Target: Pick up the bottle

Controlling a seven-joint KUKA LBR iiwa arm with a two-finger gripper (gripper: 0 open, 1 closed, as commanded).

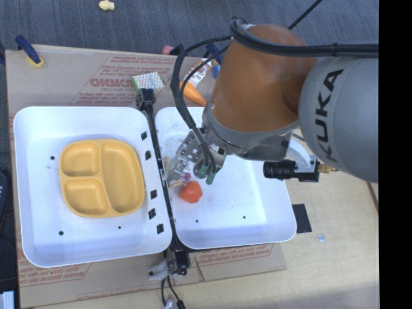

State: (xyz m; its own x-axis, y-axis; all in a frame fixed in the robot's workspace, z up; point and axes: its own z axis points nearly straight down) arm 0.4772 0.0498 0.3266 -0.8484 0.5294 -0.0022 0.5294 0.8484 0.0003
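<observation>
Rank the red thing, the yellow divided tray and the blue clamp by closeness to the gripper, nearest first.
From the gripper:
1. Red thing, just below it, right bin.
2. Yellow divided tray, left bin.
3. Blue clamp, bench's far left corner.

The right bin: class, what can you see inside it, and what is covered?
Inside the right bin a small red-orange object lies near the left wall, beside the gripper. The arm covers the bin's far part, so anything there, perhaps the bottle, is hidden.
</observation>
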